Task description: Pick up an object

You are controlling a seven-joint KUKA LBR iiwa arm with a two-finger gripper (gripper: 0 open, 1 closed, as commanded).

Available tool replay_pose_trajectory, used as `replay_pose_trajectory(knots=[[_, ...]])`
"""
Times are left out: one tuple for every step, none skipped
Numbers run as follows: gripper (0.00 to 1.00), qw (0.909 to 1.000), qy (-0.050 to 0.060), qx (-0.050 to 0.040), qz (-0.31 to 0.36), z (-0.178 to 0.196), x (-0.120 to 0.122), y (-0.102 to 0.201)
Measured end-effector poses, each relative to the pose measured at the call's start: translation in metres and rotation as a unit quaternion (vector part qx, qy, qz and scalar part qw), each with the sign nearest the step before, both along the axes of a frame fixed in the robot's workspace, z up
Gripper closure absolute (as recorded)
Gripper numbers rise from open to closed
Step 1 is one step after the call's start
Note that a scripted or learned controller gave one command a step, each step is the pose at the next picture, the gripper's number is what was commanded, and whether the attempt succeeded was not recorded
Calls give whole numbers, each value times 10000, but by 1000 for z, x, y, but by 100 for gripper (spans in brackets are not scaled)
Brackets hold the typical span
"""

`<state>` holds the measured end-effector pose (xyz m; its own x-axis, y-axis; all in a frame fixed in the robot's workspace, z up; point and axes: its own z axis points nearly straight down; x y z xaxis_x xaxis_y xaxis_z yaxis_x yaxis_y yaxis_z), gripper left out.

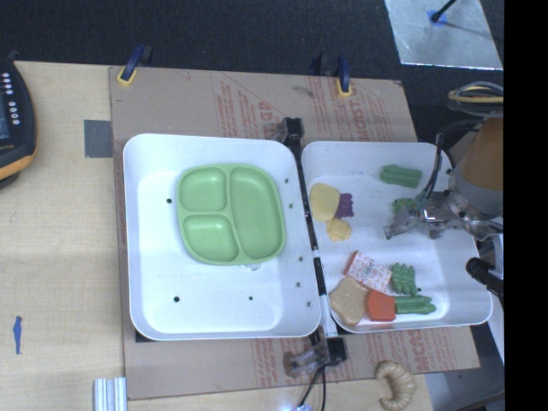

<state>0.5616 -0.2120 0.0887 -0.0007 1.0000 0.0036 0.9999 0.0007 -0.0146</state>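
Plastic toy food is lying scattered in the right bin (342,155), a shallow white tray with rounded corners: a smooth pale yellow piece (324,200) is sitting at about nine o'clock in the bin with a knobbly purple bit (346,204) touching its right side and a smaller yellow chunk (340,229) just below it. A ridged green pod (401,175) is lying at about one o'clock, near the far rim. Toward six o'clock, a tan bread-shaped slice (348,301), an orange-red block (381,306), a red-and-white printed packet (369,270), a bumpy green cluster (402,276) and a long green bean-like piece (414,305) are crowding together, touching one another. The jaws (404,223) are hanging over the bin's three o'clock side, their metal fingers spread apart with nothing visibly between them; another leafy green piece (402,205) is lying just beside them. The left bin (154,306) is holding a matte light-green divided plate (231,213) with three compartments. Both bins are resting on a brown cardboard sheet (248,105) clamped to a pale wooden table (60,272), and a beige curled object (396,384) is lying on the cardboard at six o'clock, outside the bins. Dark carpet is showing beyond the table's far edge.
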Motion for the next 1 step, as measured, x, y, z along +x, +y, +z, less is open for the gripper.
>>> replay_pose_trajectory(knots=[[0, 10000, -83, -23, 28, 4, 55, 0]])
